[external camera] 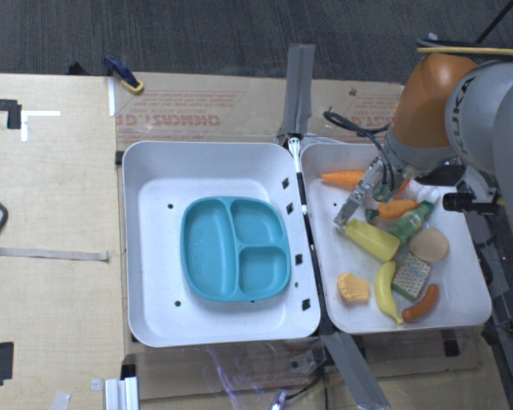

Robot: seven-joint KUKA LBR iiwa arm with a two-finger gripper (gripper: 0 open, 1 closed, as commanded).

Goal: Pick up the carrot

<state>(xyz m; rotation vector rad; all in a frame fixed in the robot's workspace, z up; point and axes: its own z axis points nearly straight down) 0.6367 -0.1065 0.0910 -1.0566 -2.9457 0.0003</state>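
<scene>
Grey arm's gripper (362,202), grip state unclear, hangs just below-right of the carrot (342,178), lying horizontally at right bin's (325,297) top.

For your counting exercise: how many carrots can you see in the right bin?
2. One carrot lies near the bin's back left; another carrot lies beside the gripper, mid-bin. The arm may hide more.
</scene>
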